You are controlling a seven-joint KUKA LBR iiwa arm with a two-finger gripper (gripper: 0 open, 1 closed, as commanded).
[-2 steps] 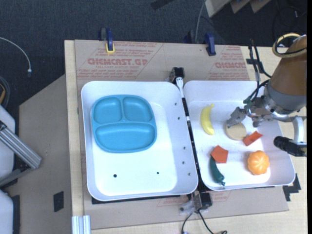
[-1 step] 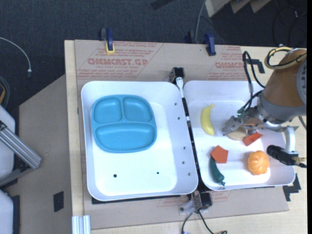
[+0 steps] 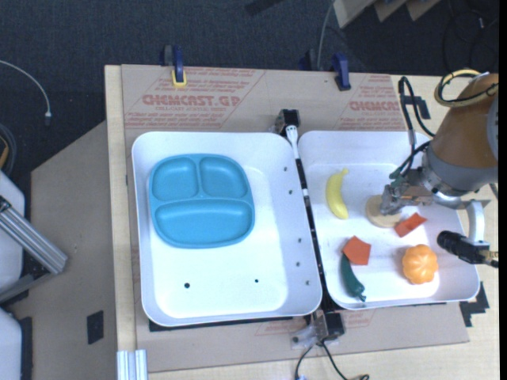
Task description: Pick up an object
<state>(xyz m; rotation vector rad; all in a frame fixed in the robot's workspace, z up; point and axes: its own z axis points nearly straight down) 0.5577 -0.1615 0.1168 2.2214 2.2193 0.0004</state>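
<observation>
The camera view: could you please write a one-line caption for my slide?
Gripper low over a tan disc in the right bin, among toy foods; blue divided plate in the left bin.

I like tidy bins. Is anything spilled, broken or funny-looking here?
Nothing stands out. The blue plate lies flat in the left bin; the banana, pumpkin and other toys sit apart, unspilled, in the right bin.
</observation>
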